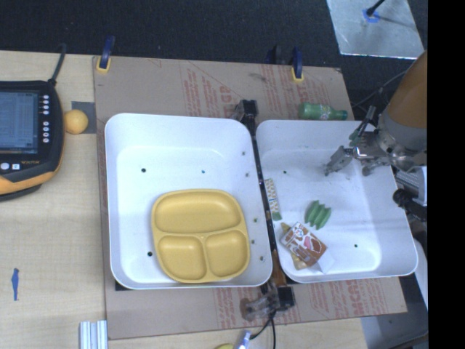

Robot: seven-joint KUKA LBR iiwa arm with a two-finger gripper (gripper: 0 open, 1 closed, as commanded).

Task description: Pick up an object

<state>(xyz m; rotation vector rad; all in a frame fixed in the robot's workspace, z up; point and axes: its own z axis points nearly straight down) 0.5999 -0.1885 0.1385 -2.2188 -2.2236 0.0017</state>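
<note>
On the far left of the tabletop (51, 267) I see the control pendant (25, 140) with a small orange ball (75, 121) just beside it. The left bin (123, 144) holds a yellow divided plate (200, 234) and nothing that looks easy to grasp. In the right bin (378, 257) a narrow strip packet (272, 198) lies along the shared wall, a red-and-white snack wrapper (303, 245) sits near the front edge, and a green pod-like item (317, 213) rests just beyond it. A green bottle (321, 111) lies outside, behind the bin. My claw (350, 158) hangs over the back of the right bin, fingers spread and holding nothing, apart from all three items. I judge this as the approach step: next I must bring it toward the green pod, line up, descend and close
</note>
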